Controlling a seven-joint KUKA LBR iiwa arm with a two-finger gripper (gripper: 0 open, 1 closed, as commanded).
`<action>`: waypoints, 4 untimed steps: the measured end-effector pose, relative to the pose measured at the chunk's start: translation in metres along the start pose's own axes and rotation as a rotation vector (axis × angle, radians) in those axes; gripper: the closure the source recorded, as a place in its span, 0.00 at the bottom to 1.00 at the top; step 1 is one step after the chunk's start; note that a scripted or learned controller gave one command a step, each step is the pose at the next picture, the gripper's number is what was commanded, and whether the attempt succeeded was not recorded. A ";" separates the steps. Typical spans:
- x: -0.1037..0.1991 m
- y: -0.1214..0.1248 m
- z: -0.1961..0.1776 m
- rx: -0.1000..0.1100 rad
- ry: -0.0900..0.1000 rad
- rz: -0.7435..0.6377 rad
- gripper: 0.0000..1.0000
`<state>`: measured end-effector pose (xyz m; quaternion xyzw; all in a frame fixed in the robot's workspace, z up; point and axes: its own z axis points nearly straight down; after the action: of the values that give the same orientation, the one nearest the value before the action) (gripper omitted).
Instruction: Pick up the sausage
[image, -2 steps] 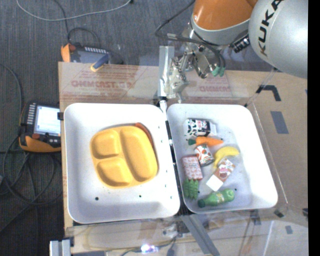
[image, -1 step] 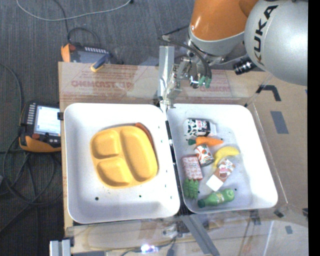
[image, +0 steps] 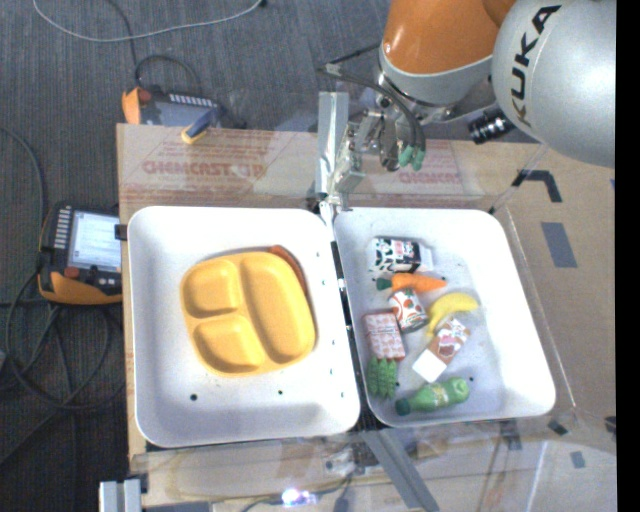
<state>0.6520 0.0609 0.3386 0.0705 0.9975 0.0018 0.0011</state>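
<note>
A grey arm with an orange band hangs its gripper (image: 383, 148) above the back edge of the bench, near where two white bins meet; whether it is spread or closed cannot be told, and nothing is seen in its grasp. The reddish-brown sausage (image: 289, 261) lies in the left bin (image: 150, 300), mostly hidden against the far right edge of a yellow divided tray (image: 248, 310), well apart from the gripper.

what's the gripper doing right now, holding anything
Gripper: above the far edge of the bins, nothing seen between its fingers; open or shut cannot be told.
</note>
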 end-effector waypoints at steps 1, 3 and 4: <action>-0.002 0.001 -0.008 -0.002 -0.002 0.000 1.00; 0.023 -0.017 -0.012 0.004 0.001 0.215 1.00; -0.012 -0.023 0.000 0.003 0.000 -0.224 1.00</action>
<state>0.6602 0.0364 0.3385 -0.0417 0.9991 0.0001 0.0014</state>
